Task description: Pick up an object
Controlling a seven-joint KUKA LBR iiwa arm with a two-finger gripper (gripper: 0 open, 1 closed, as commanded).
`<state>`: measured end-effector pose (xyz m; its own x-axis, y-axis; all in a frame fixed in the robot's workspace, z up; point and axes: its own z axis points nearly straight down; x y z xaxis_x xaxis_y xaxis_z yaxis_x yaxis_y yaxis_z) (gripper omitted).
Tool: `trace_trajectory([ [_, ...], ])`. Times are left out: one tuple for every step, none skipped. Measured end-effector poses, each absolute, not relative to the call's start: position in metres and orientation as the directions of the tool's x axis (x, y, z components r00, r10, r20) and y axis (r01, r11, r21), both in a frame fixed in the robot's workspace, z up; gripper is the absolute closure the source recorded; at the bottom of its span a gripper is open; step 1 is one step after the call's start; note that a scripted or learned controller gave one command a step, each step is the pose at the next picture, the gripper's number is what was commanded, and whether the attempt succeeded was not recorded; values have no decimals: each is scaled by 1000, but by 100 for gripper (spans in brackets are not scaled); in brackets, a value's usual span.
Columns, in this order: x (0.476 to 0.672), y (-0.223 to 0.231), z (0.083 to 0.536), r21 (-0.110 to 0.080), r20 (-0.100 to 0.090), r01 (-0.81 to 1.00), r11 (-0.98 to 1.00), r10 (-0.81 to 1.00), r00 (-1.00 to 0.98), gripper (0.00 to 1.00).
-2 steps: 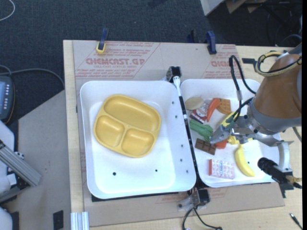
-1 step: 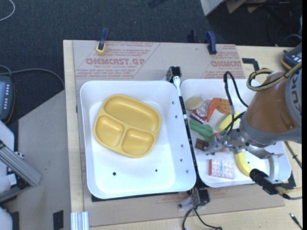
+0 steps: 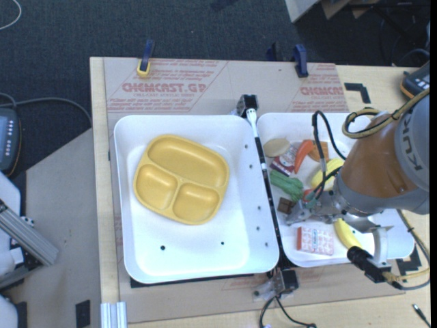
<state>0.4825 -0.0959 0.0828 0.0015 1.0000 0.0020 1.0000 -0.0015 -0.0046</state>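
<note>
The gripper [image 3: 300, 212] sat low among crowded toy food [image 3: 287, 183]; finger state could not be determined. Neighbouring items risked a misgrasp.

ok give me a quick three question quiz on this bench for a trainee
1. True or false: the yellow divided tray lies in the left bin.
2. Which bin is the gripper over? A) left B) right C) neither
3. Fill in: the flat packet with a red pattern lies at the ____ edge of the right bin, nearest the camera.

Key
1. True.
2. B. It is low among the clutter beside the green item.
3. Bottom.
</note>
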Motion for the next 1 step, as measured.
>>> trace_trajectory([
  [483,-96,95,1,1,1000,-2,1000,2,100],
])
